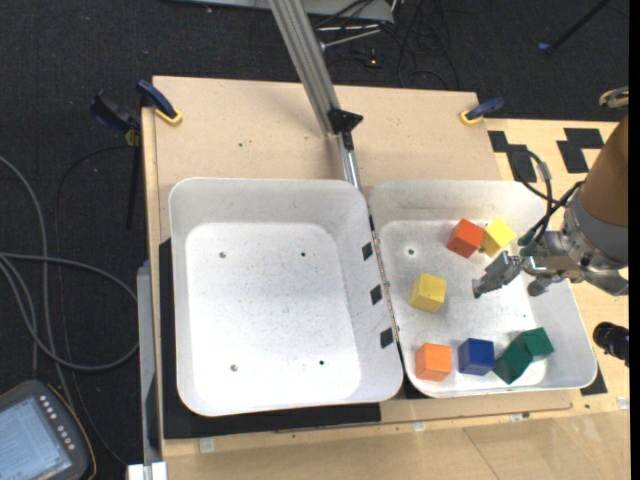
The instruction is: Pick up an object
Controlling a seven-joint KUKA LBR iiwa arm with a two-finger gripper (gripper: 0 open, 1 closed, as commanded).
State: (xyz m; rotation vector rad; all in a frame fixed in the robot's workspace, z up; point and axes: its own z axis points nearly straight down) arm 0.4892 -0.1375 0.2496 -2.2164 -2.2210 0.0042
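Jaws (497, 278) over R bin (400, 358), between 2 upper blocks and lower row; open or closed: can't tell. Nothing seen between them. In R bin: orange block (465, 238) touching yellow block (498, 236), yellow cube (429, 292) mid-bin, orange cube (433, 361), blue cube (477, 356), green blocks (524, 353) along near wall.

A robotics lab: a plywood bench (250, 128) clamped at its corners, loose cables (40, 298) across dark carpet, and a metal camera pole (300, 43) overhead.
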